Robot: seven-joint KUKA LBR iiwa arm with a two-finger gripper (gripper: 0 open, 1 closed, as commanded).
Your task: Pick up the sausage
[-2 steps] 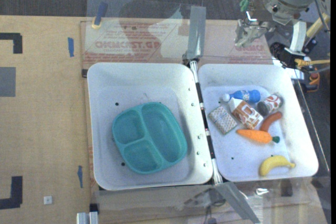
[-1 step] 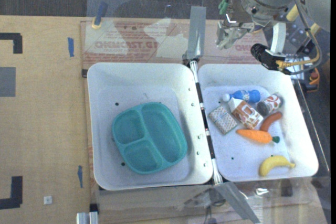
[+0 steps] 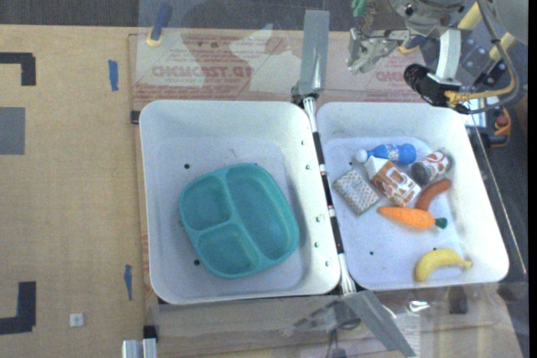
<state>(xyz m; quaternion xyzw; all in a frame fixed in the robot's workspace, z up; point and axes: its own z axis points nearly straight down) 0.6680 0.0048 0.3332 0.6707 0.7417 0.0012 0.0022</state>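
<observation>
Two white bins sit side by side on the surface. The sausage [image 3: 432,194] lies in the right bin [image 3: 487,268], just above the carrot [image 3: 411,218] and beside a small carton [image 3: 394,182]. The gripper [image 3: 369,50] hangs above the bin's far edge, apart from everything; whether its jaws are open or closed cannot be told.

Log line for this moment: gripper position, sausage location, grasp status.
gripper: above right bin's far rim | sausage: in right bin, beside carrot | grasp: not yet made
</observation>
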